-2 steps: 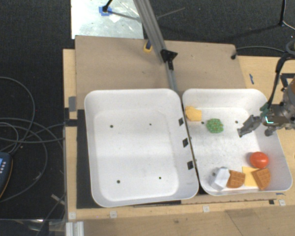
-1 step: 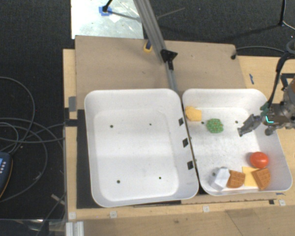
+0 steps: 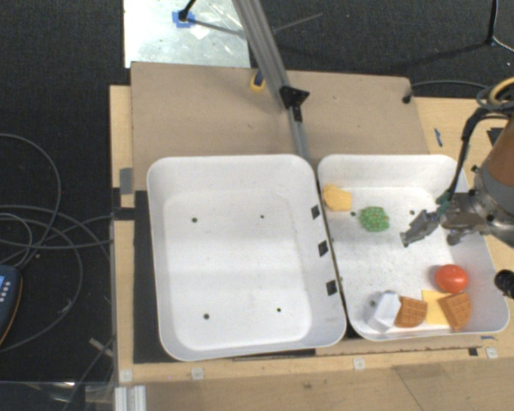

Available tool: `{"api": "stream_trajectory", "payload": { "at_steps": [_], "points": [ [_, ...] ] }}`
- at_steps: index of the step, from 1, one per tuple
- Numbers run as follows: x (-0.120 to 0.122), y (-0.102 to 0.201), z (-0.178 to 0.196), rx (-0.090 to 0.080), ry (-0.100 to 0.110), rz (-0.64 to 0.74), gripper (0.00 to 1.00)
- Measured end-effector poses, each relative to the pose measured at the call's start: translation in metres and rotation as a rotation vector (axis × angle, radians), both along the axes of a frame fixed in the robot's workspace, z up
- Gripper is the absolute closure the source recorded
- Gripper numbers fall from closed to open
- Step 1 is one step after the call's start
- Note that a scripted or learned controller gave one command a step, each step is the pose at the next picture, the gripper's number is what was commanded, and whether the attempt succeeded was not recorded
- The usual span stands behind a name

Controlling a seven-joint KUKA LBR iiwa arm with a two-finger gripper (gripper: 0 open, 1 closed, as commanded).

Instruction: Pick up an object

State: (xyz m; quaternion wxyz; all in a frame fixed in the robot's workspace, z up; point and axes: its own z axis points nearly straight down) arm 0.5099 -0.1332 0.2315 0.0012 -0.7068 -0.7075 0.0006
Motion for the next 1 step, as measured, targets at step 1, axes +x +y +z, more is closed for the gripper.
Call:
{"api": "stream_trajectory", "payload": {
  "at_steps": [1],
  "points": [
    [0.0005,-0.0093,-0.0567,0.0,0.002,-0.002,0.0]
  ]
}}
